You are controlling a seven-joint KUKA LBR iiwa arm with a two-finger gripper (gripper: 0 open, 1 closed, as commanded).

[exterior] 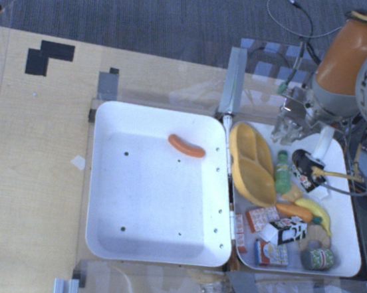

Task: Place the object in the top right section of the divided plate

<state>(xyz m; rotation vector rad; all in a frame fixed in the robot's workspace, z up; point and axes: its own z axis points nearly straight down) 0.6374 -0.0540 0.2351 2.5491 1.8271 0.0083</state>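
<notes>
Arm (365, 62) comes in from the right, grey with the orange band, hanging over the back of the right bin (352, 248). Left bin (131, 236) holds one item: a sausage (186, 145) lying flat near its back edge, right of centre, well apart from the plate. Yellow divided plate (254, 162) sits tilted in the right bin, leaning against the bin's left wall; nothing visibly resting in its sections. Gripper (287, 131) hangs just above the bin's back area, right beside the plate's upper end, pointing down. Jaw state: cannot tell, too small and blurred; no object visible in it. Rest of the right bin is clutter: banana (314, 211) and carrot (293, 211) mid-bin, green bottle (282, 173) touching the plate's right rim, small cartons (272, 236) and a green can (318, 259) toward the front.
</notes>
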